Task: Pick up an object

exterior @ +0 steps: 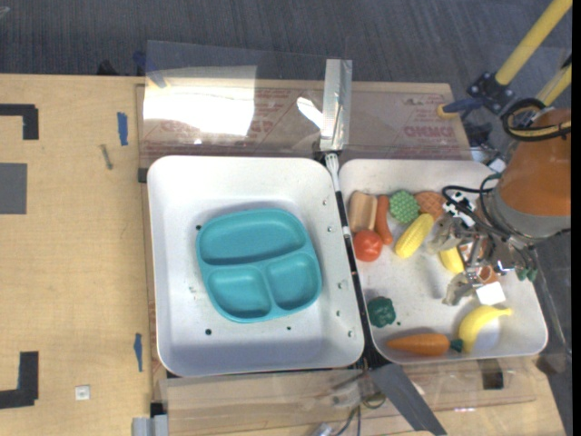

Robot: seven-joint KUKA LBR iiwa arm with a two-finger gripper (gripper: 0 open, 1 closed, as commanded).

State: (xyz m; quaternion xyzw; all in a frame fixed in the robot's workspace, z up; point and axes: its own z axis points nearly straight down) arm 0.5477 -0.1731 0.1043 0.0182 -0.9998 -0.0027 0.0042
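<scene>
The right bin [410,287] holds several toy foods. A bun [363,211], a red tomato [368,245], a green leafy piece [404,205] and a yellow corn cob [413,234] lie at its far left. A dark green broccoli [381,312], an orange carrot [419,342] and a yellow lemon [481,321] lie along its near side. My gripper [465,275] hangs low over the bin's right half, just above the lemon and right beside a small yellow piece [451,260]. Cables and the wrist hide how the gripper stands.
The left bin [172,243] carries a teal divided plate [259,262]. A raised divider [345,243] separates the two bins. The arm's orange band [536,184] looms over the right bin's far right corner. Clear plastic sheeting [236,116] stands behind the bins.
</scene>
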